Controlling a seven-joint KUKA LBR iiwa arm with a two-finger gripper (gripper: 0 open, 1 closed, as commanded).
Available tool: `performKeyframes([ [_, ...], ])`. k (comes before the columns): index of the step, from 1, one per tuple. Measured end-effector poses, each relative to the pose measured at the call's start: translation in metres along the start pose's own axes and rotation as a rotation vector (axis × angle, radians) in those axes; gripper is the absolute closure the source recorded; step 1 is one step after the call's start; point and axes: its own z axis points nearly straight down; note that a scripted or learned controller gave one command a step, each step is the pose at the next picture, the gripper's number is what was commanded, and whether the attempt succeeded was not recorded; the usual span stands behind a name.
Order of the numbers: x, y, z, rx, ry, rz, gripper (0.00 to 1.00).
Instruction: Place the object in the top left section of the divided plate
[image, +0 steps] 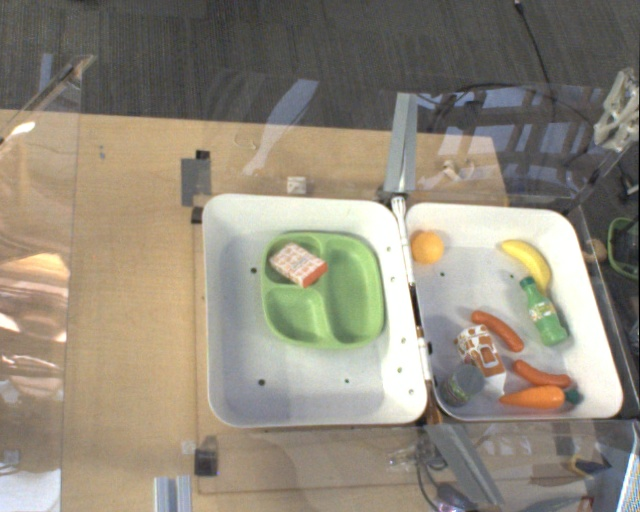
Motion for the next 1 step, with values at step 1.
performKeyframes([
  [1,-0.0025,0.0013,-0.0130,0.004,-0.010,-0.001,1.00],
])
